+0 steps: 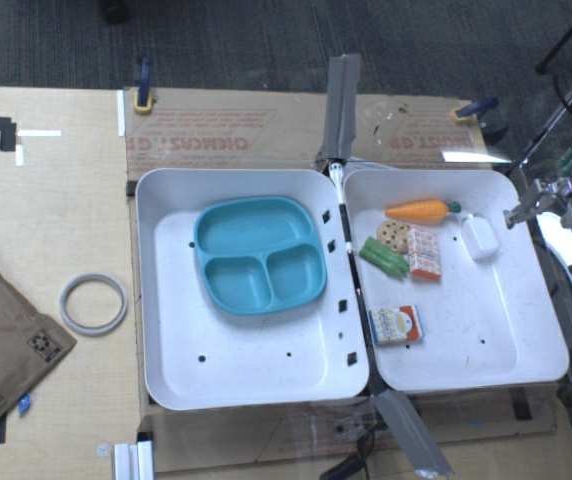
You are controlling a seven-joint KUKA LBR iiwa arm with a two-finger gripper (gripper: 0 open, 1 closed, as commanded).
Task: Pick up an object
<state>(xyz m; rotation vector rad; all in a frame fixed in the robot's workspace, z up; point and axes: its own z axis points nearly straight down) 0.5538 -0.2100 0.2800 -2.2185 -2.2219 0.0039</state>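
The right bin [491, 313] holds several small items. An orange toy carrot [418, 209] lies near its back wall. In front of it are a round speckled cookie [393, 233], a green pea pod [383, 258] and a red-and-white packet [425, 255], all close together. A white rounded piece [480, 237] sits to the right of them. A small printed box [396, 325] lies alone nearer the front. A teal divided plate [261, 255] rests in the left bin [166, 358].
A tape roll [93, 302] and a brown cardboard box [1, 353] lie on the bench left of the bins. Blue clamps [144, 86] hold the cardboard sheet behind the bins. Metal rods and cables [556, 203] stand at the right bin's outer edge.
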